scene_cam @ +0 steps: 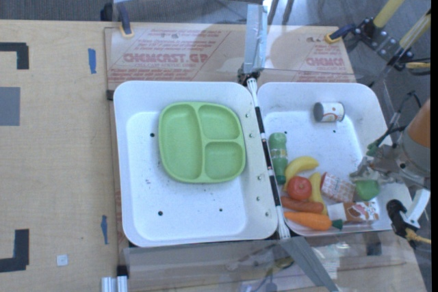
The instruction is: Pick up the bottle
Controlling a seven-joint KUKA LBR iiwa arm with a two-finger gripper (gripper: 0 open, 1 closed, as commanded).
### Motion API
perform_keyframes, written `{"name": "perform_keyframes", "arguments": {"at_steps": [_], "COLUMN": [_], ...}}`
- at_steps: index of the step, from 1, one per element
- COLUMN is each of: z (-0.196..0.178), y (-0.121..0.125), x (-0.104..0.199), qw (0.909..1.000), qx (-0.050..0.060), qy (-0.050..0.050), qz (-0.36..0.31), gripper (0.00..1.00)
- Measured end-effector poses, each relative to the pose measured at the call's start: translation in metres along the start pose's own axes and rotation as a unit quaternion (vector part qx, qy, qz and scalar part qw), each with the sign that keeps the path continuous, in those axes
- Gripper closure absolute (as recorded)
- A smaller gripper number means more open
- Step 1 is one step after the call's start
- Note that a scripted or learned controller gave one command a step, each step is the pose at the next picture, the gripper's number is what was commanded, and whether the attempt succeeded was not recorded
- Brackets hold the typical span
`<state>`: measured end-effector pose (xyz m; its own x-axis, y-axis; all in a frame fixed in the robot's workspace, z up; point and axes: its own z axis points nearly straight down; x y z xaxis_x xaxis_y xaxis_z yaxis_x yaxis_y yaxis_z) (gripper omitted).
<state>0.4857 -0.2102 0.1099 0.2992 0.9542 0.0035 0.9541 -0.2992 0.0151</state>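
The left bin (133,167) holds a green divided plate (202,141), lying flat toward its upper right part; the right bin (301,96) sits just beside it, the two rims meeting along the middle; the arm reaches in at the right edge, and its gripper (369,174) hangs low over the right bin's lower right side, close above a small green object (367,189); whether the jaws are spread or pressed together I cannot tell, as the metal parts blur together there. The bottle (278,156), green with a paler label, lies along the right bin's left wall, well apart from the gripper; beside it lie a banana (300,166), a tomato (298,188) and a carrot (309,220); a small can (328,111) rests alone near the bin's upper part.
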Motion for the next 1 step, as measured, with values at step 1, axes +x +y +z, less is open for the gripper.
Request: {"name": "perform_keyframes", "arguments": {"at_steps": [1], "z": [-0.1181], "y": [0.0367], "x": [0.067], "qw": [0.9928], "qx": [0.008], "qy": [-0.003], "qz": [0.12], "gripper": [1.0]}}
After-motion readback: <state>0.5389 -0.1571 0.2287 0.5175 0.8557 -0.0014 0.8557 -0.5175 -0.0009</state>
